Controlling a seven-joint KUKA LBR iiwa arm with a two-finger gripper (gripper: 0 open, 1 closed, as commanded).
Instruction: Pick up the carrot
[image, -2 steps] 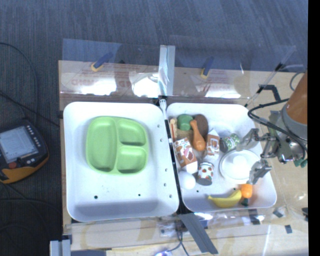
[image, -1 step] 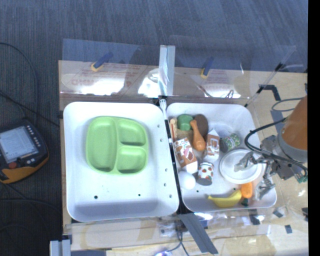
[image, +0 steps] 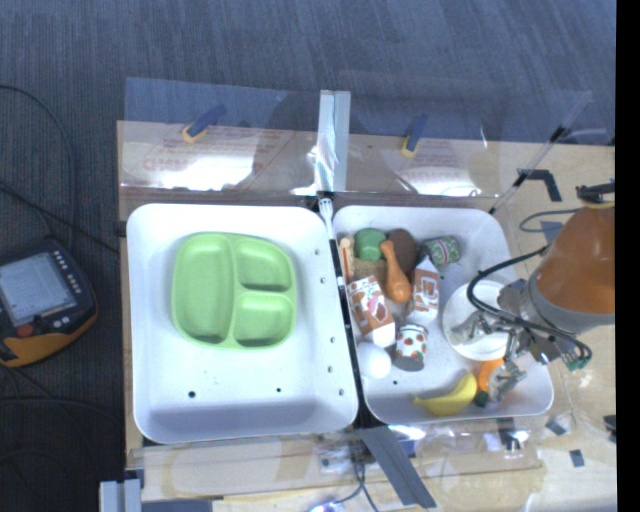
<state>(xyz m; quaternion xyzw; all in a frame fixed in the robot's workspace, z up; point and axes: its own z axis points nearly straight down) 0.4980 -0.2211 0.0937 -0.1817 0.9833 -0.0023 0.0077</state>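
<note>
The carrot (image: 487, 373) is a small orange piece with a dark green end. It lies at the front right of the right bin (image: 520, 245), just right of a yellow banana (image: 450, 397). My gripper (image: 506, 368) is down in that bin, right at the carrot and partly covering it. The grey wrist and the orange band of the arm come in from the right, above the bin's right wall. Cables and the gripper body hide where the carrot sits relative to the gripper.
A white bowl (image: 476, 325) sits just left of the gripper. Farther left are a cup (image: 412, 343), a white ball (image: 377, 365), cartons (image: 368, 300), an orange-brown drumstick toy (image: 397, 275), a green pepper (image: 370, 243) and a can (image: 441, 250). The left bin (image: 160, 400) bears a green divided plate (image: 235, 290).
</note>
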